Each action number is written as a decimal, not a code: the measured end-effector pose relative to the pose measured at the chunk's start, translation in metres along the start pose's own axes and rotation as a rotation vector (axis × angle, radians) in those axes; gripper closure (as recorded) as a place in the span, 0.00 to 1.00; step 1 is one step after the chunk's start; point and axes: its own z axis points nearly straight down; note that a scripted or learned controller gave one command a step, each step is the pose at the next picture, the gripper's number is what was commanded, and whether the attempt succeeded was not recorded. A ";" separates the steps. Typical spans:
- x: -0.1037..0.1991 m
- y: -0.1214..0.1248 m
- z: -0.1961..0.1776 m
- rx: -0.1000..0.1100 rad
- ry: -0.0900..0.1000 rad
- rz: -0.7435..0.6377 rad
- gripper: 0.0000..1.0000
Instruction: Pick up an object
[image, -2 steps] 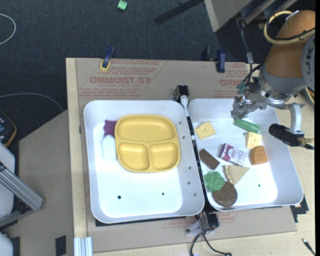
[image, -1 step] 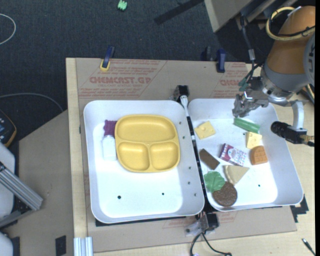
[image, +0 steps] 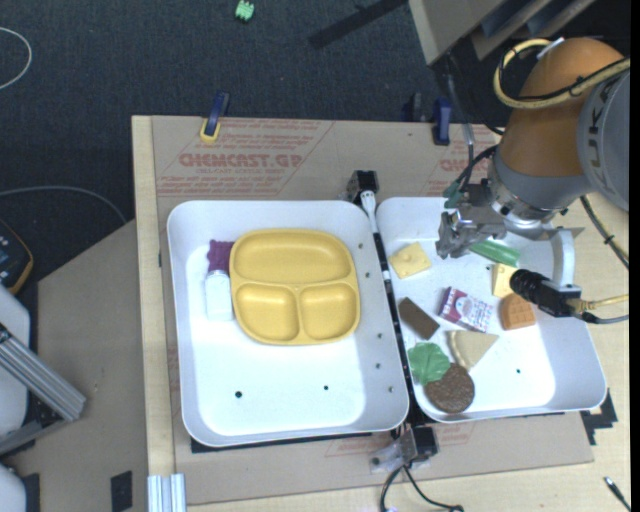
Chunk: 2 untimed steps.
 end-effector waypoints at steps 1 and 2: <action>0.047 -0.012 -0.004 -0.001 -0.001 -0.001 1.00; 0.087 -0.037 0.002 0.000 -0.001 0.000 1.00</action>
